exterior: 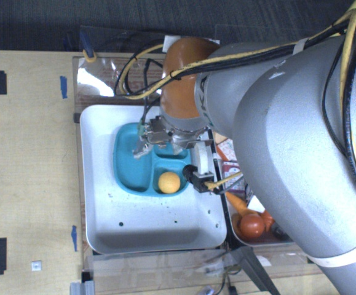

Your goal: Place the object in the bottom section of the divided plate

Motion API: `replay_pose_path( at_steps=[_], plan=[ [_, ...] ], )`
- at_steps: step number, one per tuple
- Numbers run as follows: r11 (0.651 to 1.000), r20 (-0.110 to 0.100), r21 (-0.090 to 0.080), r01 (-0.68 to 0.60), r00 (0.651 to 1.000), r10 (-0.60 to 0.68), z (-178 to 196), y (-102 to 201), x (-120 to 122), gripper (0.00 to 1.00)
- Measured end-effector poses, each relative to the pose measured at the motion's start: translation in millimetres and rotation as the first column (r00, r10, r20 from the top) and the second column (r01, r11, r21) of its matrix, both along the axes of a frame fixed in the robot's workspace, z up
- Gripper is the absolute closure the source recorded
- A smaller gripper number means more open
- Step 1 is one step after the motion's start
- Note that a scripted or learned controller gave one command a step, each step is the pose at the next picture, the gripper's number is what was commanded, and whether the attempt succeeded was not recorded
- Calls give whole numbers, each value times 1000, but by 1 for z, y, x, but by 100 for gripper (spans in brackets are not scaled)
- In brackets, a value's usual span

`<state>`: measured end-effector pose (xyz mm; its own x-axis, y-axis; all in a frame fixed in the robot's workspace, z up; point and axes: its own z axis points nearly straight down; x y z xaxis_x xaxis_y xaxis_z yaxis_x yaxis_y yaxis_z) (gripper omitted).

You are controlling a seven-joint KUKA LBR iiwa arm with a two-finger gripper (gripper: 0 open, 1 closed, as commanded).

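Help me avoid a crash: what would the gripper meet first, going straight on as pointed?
Probably the blue divided plate just beneath the gripper, not the yellow ball; depth is unclear.

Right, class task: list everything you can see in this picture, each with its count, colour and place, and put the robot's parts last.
bench: 1, pale wood, under everything
bin: 1, white, mid bench
plate: 1, blue, divided, in the bin
ball: 1, yellow, in the plate's lower section
round thing: 1, red, right of the bin, by the arm
long thing: 1, orange, just above the red one
tape marks: 2, blue, on the bench left of the bin
arm: 1, grey with orange band, reaching in from the right
gripper: 1, metal, over the plate
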<state>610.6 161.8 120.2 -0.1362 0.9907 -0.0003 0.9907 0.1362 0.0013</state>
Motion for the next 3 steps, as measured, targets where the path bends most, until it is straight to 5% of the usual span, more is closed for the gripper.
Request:
replay_pose_path(
  at_steps=[1, 2, 3],
  plan=[
    [999, 6, 3, -42, 999, 42, 78, 51, 57, 0],
    [999, 4, -1, -45, 999, 45, 85, 52, 56, 100],
    [973, 2, 1, 229, 973, -229, 94, 48, 56, 100]
  ],
)
